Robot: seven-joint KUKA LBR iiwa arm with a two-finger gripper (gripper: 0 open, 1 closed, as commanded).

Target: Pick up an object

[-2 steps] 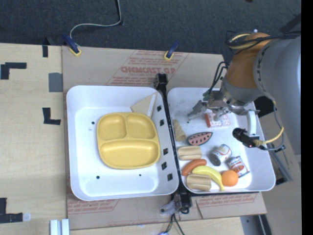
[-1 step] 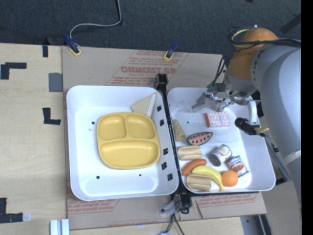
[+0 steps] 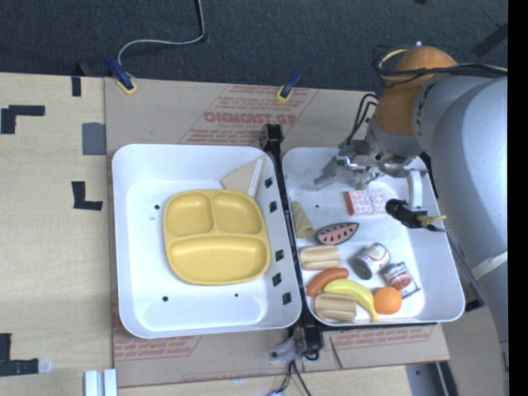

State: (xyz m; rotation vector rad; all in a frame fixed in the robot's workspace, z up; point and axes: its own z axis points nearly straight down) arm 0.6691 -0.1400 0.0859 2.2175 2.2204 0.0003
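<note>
The gripper (image 3: 334,172) is seen over the far part of the right bin (image 3: 437,299), its grey fingers (image 3: 323,177) pointing left toward the divider between the bins. The fingers are spread apart, and nothing is seen between them. Bare white floor lies under and just beside them.

The objects are gathered nearer in the same bin. A red-and-white packet (image 3: 364,201) lies just right of the fingers and slightly nearer. A watermelon slice (image 3: 337,234) is placed nearer still, about mid-bin, with a tan wedge (image 3: 301,219) to its left against the divider. A hot dog (image 3: 320,257) lies below the slice, a can (image 3: 372,259) to its right, and a second can (image 3: 401,277) beyond that. At the near edge a sausage (image 3: 326,281), a banana (image 3: 353,294), a bun (image 3: 335,306) and an orange (image 3: 387,300) are packed closely, several touching.

Open room in the right bin is found mainly in its far-left corner and along the right wall. A black part (image 3: 404,213) of the arm hangs over the right side.

In the left bin (image 3: 136,246) a yellow tray (image 3: 217,236) is set centrally, with a tan wedge piece (image 3: 244,176) at its far right corner. White floor is left all around the tray.
</note>
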